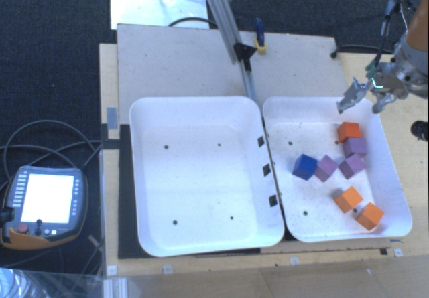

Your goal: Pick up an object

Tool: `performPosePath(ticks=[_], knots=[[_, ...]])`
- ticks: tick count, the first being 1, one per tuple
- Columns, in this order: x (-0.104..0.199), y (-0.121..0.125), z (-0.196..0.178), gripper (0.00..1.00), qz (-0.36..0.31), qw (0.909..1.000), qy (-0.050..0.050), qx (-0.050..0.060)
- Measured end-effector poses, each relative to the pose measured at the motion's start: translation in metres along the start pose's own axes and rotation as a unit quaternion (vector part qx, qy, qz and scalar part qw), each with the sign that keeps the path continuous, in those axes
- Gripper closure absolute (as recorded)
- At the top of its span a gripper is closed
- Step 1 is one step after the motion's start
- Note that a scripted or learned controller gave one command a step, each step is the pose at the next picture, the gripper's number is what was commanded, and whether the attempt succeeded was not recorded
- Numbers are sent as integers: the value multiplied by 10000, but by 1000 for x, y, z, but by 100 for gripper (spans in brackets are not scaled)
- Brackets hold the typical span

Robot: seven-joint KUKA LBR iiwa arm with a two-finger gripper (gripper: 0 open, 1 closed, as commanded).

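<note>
Camera view: pincer (365,96) spread apart, bare, above right bin's (402,186) far edge. We would drop squarely onto the isolated blue cube (304,167).

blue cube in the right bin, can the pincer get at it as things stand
Probably yes. The blue cube lies uncovered with bare floor on its left and near sides; only a purple cube sits against its right side. The pincer, open, hovers over the bin's far right corner, nothing between.
</note>
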State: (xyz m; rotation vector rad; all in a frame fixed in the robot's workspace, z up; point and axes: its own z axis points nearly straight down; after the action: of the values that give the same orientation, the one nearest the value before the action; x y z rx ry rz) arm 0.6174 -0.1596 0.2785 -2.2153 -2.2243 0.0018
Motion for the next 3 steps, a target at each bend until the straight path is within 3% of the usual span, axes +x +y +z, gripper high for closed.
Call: performPosePath(ticks=[1, 3], knots=[[0, 1, -3, 0, -6, 10000, -8, -19], [1, 0, 121, 0, 10, 10000, -1, 8]])
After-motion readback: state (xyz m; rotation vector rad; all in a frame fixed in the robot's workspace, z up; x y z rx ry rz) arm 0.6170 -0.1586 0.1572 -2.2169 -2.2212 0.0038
